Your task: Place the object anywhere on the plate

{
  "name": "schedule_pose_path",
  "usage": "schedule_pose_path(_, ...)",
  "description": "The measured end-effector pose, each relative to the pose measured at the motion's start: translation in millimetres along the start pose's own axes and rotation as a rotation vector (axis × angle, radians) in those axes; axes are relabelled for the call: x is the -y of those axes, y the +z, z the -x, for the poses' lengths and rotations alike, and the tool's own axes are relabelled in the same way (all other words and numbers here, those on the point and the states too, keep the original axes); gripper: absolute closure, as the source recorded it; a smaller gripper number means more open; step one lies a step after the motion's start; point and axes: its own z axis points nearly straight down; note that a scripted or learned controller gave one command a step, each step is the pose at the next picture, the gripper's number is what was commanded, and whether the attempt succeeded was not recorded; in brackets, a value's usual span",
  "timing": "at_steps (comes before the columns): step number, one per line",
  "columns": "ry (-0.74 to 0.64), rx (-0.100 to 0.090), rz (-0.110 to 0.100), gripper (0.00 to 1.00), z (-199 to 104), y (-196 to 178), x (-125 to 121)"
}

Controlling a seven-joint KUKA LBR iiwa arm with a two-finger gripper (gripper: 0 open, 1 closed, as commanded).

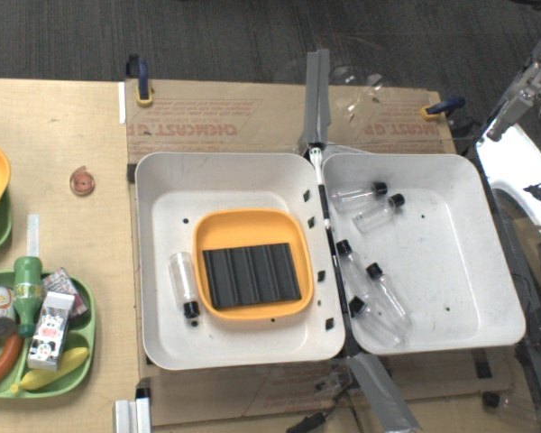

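The plate (252,229) is orange, bearing a dark grey ribbed block (252,274). Both bins (162,197) are white. The vials (182,280) are clear with black caps.

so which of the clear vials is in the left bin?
The clear plastic vial with a black cap, lying left of the orange plate. The other vials all lie in the right bin.
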Motion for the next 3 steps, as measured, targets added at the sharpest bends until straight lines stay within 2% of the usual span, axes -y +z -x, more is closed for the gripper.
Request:
schedule_pose_path(2, 0.091, -0.003, 0.0, 0.0, -15, 89, 12)
schedule_pose_path(3, 0.038, -0.002, -0.001, 0.0, -6, 102, 4)
